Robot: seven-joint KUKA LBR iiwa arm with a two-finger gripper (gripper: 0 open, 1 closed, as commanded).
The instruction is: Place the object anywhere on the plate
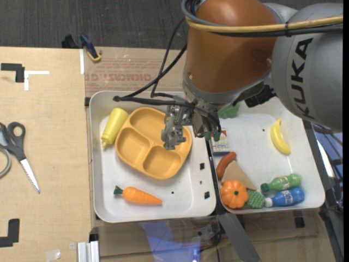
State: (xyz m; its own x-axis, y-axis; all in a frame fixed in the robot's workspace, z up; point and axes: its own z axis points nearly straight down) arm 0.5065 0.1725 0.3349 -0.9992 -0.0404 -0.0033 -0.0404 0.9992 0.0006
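I have the arm (256,53) reaching in over the two bins, its orange wrist blocking much of my view of the right bin (256,141). The left bin (103,201) holds the yellow plate (139,146), a three-part dish lying a little askew. The hand (174,132) hangs over the plate's right-hand side, near the rim by the divide between the bins. I cannot tell whether it is spread or closed, nor whether anything sits in it; the metalwork there is a dark tangle from this angle.

That is my main worry: which object is meant I cannot say, and if the hand carries nothing, a release here achieves nothing. If it does carry something, the spot is close to the rim, so the piece could tip off toward the bin wall.

Smaller things crowd the plate: a yellow bottle (113,125) touches its left edge and a carrot (139,195) lies just below it. Cables (158,94) trailing across the bin could snag.
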